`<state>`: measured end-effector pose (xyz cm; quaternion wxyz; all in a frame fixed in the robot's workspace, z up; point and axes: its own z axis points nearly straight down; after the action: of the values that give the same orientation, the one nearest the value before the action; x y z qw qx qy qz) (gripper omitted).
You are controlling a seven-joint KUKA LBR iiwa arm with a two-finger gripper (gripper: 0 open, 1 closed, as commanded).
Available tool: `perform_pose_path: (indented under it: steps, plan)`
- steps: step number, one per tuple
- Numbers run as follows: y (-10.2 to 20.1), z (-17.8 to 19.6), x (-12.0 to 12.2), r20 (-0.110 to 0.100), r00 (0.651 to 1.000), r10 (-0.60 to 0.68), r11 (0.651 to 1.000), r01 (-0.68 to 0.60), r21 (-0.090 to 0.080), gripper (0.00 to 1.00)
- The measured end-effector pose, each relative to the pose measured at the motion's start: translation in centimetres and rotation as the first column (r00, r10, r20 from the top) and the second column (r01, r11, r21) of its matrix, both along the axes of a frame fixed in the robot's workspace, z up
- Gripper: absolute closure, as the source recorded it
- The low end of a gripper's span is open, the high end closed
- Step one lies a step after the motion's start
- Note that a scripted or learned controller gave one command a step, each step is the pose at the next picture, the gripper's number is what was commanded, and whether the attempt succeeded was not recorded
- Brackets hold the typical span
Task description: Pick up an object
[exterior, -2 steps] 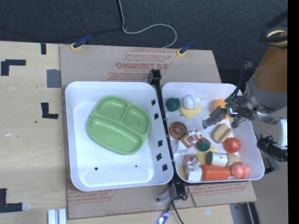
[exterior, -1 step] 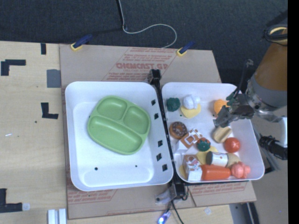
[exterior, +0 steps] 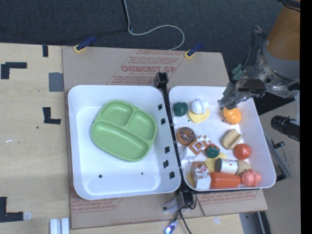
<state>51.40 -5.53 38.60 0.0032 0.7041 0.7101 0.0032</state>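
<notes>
Cardboard-topped bench, two white bins; gripper (exterior: 229,101) low over right bin (exterior: 261,130), orange toy (exterior: 232,115) just below-right of fingertips; finger state unclear.

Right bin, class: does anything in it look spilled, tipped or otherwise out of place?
Nothing stands out. The toy foods lie loose in the right bin, none over its rim. The tool is just above the orange toy. The green plate sits flat in the left bin.
</notes>
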Motion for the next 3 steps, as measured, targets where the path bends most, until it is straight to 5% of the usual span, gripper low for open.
perform_pose_path:
  steps: [1, 2, 3]
  plan:
    - [5.5, 10.2, 1.0, 0.001, 1.0, -0.001, 1.0, 0.001, 0.001, 1.0]
    - [4.2, 10.0, -3.2, -0.011, 1.0, -0.008, 1.0, 0.008, 0.0, 1.0]
    - [10.0, 2.7, -3.1, -0.017, 1.0, -0.002, 1.0, 0.002, -0.001, 1.0]
